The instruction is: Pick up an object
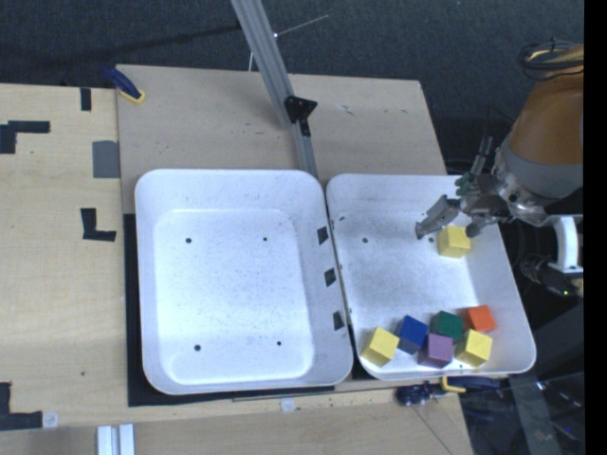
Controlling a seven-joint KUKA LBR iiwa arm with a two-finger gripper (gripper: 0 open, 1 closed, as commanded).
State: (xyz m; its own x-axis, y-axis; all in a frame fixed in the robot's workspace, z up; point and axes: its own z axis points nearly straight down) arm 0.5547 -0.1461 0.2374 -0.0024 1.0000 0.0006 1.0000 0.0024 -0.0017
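nearest the camera, at about 5 o'clock in the view, a cluster of small cubes sits along the bottom rim of the right bin [375, 207]: a yellow cube [381, 345], a blue cube [413, 333], a purple cube [439, 348], a green cube [447, 326], a second yellow cube [477, 347] and an orange cube [481, 318]. they touch or nearly touch one another. the left bin [152, 197] lies beside it on the table [57, 282].

farther back, at about 3 o'clock, a lone pale yellow cube [454, 242] rests on the bin floor near the right wall, well apart from the cluster. it looks small, matte and square-edged, slightly turned, with clear space on its left and lower sides.

just above it hang the jaws [453, 214], reaching in from the right under the grey and orange arm. the dark fingers look spread, released, with nothing between them; the cube lies just below their tips, not gripped.

the step in hand seems to be the descent onto that lone cube. to do it well, the jaws should centre over the cube, line their faces with its flat sides, and go low enough to catch its middle before closing. the near wall at 3 o'clock leaves little room, so a finger could clip the rim or nudge the cube aside.
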